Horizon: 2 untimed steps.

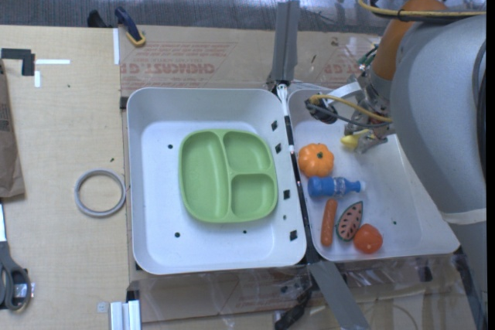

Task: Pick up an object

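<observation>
The right bin (pixel 418 205) holds an orange pumpkin (pixel 316 160), a blue bottle (pixel 332 186) lying on its side, a red-orange carrot-like stick (pixel 329 222), a watermelon slice (pixel 349 220) and a red tomato (pixel 368 239). A small yellow object (pixel 352 141) lies at the bin's far side. My gripper (pixel 366 127) hangs low over the far part of this bin, right at the yellow object, which it partly hides. The grey arm (pixel 441 104) covers the bin's right side.
The left bin (pixel 147 189) carries a green divided plate (pixel 229 175). A grey ring (pixel 100 192) lies on the bench to the left. A metal divider (pixel 285 42) runs between the bins at the back. Cables (pixel 332 106) loop beside the wrist.
</observation>
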Each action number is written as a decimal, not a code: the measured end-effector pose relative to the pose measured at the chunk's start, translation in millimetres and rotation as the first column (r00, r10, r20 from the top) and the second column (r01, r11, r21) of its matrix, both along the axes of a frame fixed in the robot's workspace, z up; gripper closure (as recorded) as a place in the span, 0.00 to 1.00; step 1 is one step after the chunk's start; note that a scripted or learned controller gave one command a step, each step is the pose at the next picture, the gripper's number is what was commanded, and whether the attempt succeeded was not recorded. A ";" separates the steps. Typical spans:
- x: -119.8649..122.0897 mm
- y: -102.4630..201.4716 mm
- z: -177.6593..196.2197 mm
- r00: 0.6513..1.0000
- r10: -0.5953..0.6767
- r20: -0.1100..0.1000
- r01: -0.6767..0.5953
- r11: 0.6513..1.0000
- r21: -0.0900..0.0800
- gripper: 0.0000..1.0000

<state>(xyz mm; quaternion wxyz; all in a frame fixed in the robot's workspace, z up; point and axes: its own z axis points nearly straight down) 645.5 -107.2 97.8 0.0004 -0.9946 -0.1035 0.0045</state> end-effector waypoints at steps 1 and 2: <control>8.3 44.6 92.4 1.000 -0.009 0.006 0.009 1.000 0.001 1.00; 0.5 78.7 107.9 1.000 -0.008 0.005 0.008 1.000 0.001 1.00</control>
